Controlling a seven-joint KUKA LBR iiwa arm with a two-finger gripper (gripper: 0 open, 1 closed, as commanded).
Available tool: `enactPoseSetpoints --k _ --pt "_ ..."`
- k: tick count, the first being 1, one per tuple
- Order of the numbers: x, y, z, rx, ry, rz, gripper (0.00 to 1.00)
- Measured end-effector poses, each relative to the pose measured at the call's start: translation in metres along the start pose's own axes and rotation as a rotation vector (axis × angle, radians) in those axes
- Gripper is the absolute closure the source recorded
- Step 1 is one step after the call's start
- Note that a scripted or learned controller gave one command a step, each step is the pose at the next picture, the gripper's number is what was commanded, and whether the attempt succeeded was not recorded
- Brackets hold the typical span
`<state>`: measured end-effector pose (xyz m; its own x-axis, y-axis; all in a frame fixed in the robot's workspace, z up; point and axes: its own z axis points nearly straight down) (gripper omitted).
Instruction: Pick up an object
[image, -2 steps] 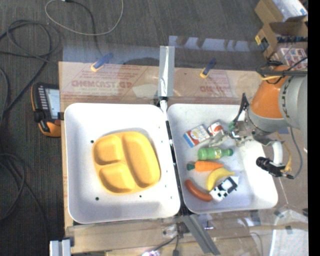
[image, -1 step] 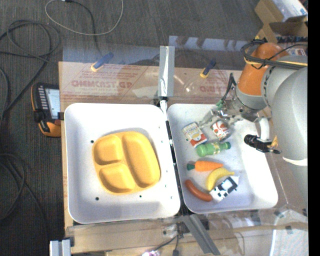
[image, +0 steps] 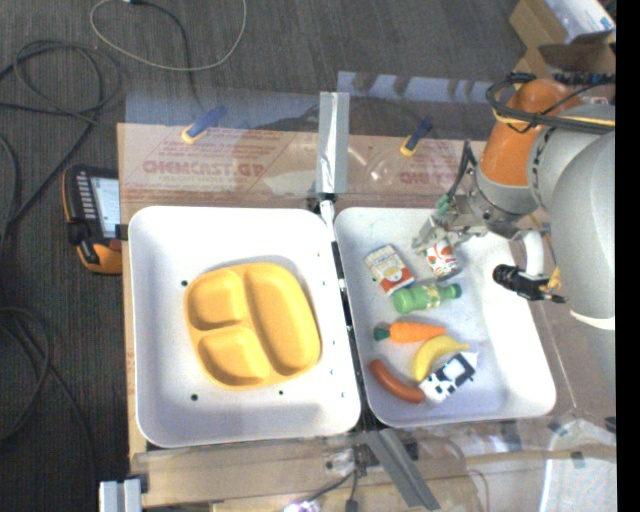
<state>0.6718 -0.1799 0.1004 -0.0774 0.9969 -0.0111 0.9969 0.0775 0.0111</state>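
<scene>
The right bin (image: 520, 340) holds several toy foods. A red and white can (image: 442, 260) lies near its far edge, and my gripper (image: 443, 228) hangs right above and behind it, touching or nearly touching its top. A small white carton (image: 388, 266) lies left of the can. A green bottle (image: 425, 296) lies just below both. Further toward the front lie a carrot (image: 410, 332), a banana (image: 440, 352), a red sausage (image: 397, 381) and a black and white carton (image: 448, 376).
The left bin (image: 160, 300) bears a yellow divided tray (image: 255, 322). A metal divider post (image: 332, 150) stands between the bins at the back. The arm's grey body (image: 595, 230) overhangs the right bin's right edge.
</scene>
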Motion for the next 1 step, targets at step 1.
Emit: enactPoseSetpoints --k 1 --pt "0.0759 0.0042 -0.0931 0.01 0.01 -0.035 1.0"
